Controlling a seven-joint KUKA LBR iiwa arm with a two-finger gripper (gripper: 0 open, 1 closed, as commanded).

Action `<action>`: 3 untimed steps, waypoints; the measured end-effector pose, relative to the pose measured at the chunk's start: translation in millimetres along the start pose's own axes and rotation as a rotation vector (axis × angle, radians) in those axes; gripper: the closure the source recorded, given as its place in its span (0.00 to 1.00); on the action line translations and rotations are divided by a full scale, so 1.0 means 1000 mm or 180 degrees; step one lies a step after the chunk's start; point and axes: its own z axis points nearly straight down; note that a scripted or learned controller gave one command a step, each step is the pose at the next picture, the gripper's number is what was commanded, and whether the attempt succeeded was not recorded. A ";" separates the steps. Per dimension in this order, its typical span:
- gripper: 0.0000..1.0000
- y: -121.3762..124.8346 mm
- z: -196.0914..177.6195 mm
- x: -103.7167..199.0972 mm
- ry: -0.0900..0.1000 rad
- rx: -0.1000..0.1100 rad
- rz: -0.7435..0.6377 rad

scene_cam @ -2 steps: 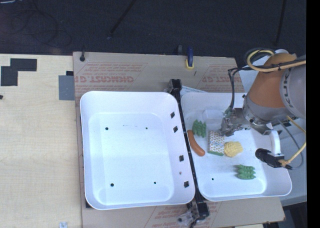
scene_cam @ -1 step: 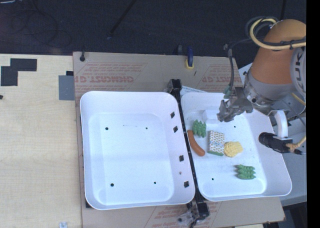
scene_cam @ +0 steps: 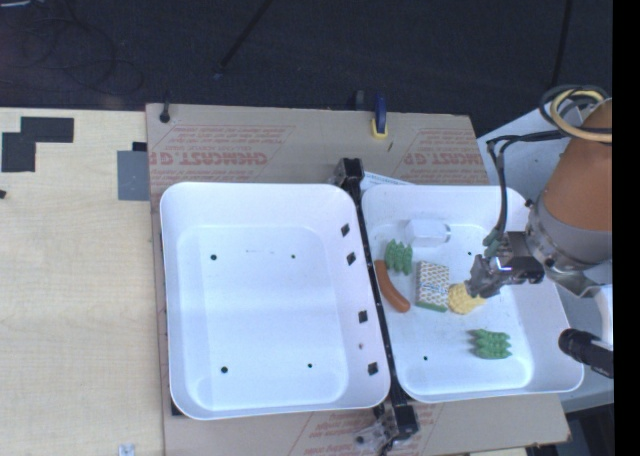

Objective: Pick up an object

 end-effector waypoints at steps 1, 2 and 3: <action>1.00 -0.016 -0.157 0.077 0.0002 -0.0067 -0.0044; 1.00 0.008 -0.186 0.136 -0.0004 -0.0028 -0.0032; 1.00 -0.004 -0.165 0.183 -0.0007 -0.0006 -0.0025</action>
